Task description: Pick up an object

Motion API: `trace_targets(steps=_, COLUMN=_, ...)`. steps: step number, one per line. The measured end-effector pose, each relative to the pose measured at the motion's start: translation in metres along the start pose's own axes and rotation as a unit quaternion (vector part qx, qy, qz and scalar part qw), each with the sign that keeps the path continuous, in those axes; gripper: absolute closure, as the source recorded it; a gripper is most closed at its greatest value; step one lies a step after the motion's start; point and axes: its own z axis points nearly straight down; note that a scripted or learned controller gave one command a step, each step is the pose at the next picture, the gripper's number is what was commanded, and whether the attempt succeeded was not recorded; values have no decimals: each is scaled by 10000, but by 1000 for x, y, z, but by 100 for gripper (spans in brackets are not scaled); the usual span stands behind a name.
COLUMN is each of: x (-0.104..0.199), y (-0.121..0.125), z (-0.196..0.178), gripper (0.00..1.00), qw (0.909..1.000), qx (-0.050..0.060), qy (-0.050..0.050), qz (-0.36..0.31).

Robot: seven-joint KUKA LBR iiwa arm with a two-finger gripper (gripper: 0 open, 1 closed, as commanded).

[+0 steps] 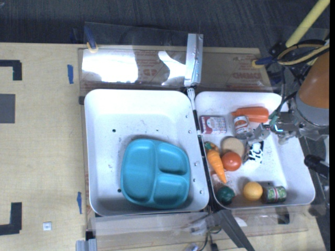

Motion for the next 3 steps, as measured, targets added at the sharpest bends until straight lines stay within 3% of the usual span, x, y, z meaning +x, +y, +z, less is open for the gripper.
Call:
trace_targets(steps=1, x=-5, y=24, z=89, gripper=0, qw=9998, qx=-88, qy=-30, qz=-183)
trace_targets(steps=2, x=-5, y=26, z=78, gripper=100, qw=9998, qx=-107, qy=-33, qz=-182)
trace_targets(steps=3, x=18, y=9, z=-27, gripper=100, qw=9878, qx=-33, qy=-21, qz=-1557)
